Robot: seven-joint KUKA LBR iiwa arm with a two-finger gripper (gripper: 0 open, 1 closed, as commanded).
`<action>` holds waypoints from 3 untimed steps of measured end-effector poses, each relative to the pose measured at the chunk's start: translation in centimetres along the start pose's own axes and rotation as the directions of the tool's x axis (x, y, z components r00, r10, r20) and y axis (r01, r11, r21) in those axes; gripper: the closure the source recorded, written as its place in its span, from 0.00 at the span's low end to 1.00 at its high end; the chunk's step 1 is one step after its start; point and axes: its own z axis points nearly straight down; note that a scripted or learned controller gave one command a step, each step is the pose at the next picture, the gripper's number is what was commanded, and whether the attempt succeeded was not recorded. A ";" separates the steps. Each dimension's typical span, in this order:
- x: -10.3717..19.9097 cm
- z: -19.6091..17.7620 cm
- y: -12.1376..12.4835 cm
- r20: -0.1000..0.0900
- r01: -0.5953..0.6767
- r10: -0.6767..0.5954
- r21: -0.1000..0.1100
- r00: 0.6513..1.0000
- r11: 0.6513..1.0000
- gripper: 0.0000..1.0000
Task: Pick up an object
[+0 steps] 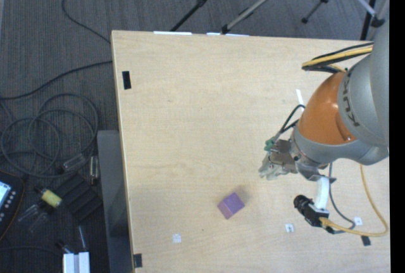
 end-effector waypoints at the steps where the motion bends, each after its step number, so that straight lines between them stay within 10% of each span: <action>1: 0.0 0.0 0.0 0.000 0.000 0.000 0.000 1.000 1.000 0.00; 2: 0.1 -0.8 -0.1 -0.001 0.000 0.000 0.004 1.000 1.000 1.00; 3: 0.1 -0.8 -0.1 -0.001 0.001 -0.001 0.004 1.000 1.000 0.00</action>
